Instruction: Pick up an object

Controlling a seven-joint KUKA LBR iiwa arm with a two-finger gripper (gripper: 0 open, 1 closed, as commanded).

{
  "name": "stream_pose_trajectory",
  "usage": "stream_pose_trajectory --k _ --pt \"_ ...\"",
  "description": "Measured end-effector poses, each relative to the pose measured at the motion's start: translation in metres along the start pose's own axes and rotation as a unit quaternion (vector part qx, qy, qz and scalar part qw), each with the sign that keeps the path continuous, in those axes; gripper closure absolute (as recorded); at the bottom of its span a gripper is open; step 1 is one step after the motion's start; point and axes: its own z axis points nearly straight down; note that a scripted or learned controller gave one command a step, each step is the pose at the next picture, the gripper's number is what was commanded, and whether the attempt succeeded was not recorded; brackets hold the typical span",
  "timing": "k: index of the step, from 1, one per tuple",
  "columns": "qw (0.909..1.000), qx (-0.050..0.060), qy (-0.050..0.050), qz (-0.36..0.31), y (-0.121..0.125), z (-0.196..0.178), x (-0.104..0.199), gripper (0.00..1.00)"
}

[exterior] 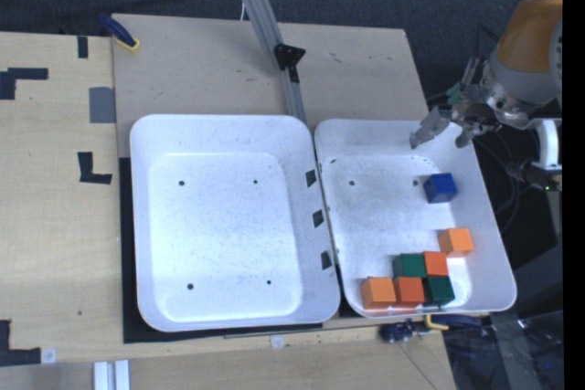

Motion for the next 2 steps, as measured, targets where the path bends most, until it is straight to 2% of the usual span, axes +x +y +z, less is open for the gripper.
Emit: stream_pose_trajectory --k 1,2 --pt "1.0 0.0 0.0 0.0 0.0 0.0 0.0 0.0" --pt "1.0 0.002 0.0 0.0 0.002 0.046 0.007 0.0"
